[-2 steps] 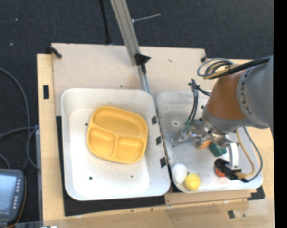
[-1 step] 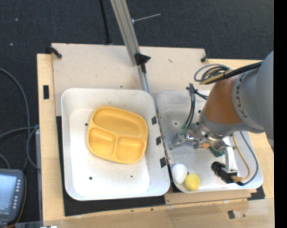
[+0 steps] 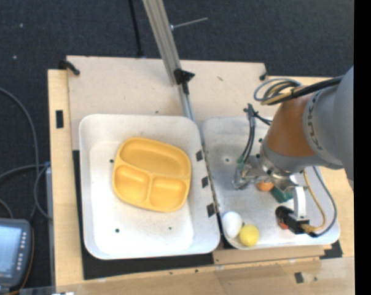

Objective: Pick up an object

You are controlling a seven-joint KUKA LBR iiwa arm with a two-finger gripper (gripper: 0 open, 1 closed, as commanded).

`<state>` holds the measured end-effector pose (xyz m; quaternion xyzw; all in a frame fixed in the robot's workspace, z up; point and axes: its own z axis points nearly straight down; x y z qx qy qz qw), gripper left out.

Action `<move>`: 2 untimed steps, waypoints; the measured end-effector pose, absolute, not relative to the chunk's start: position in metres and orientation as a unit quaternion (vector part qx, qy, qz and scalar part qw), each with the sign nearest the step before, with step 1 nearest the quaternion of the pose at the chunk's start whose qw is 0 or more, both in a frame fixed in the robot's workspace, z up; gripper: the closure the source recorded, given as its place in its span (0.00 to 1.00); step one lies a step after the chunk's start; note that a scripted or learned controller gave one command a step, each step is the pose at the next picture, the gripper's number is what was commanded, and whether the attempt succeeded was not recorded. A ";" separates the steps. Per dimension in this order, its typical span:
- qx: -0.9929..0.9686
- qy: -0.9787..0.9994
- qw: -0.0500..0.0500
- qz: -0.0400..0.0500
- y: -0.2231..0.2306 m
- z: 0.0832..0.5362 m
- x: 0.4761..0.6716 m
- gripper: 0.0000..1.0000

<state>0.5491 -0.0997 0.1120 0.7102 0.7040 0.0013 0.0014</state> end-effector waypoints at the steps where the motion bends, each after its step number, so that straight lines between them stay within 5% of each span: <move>1: 0.707 0.707 0.003 0.002 -0.105 0.159 0.558 1.00; 2: 0.706 0.708 0.003 0.002 -0.108 0.204 0.565 1.00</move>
